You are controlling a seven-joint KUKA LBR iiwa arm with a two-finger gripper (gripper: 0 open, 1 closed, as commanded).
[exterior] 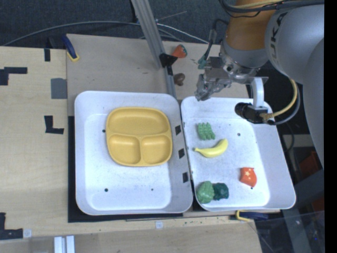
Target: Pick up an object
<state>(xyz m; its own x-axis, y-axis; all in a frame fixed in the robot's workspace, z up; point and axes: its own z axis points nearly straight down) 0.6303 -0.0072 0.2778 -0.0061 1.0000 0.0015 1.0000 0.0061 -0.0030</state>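
— Pale wooden bench (31, 141), dark floor behind, two white bins side by side. Left bin (89, 194): holds a yellow divided tray (139, 136) and nothing else worth reaching for.

— And the right bin (279, 194)?

— Carries the pickable things. Green ridged piece (205, 131) toward the back, yellow banana (212, 149) just below it, red piece (248, 176) off toward the arm's side, and a two-tone green lump (211, 192) at the near edge. All lying loose on the bin floor, none touching another except the two green halves of the lump.

— Gripper?

— Poised at the back left corner of the right bin, gripper (202, 95) pointing down above the rim. Nothing seen between the tips. Open or closed: cannot tell, too small and too dark against the bin edge.

— Step in hand, then?

— Looks like the approach, before any descent onto a target. No object lifted or tilted.

— Next move?

— Probably a short travel forward over the green ridged piece or the banana, both nearest. Then a straight descent, closing across the narrow width. Banana curved and smooth, so likely to roll or slip if pinched off-centre. Ridged piece lower, less to grab. Close to the bin wall at the current spot, so worth clearing the rim first.
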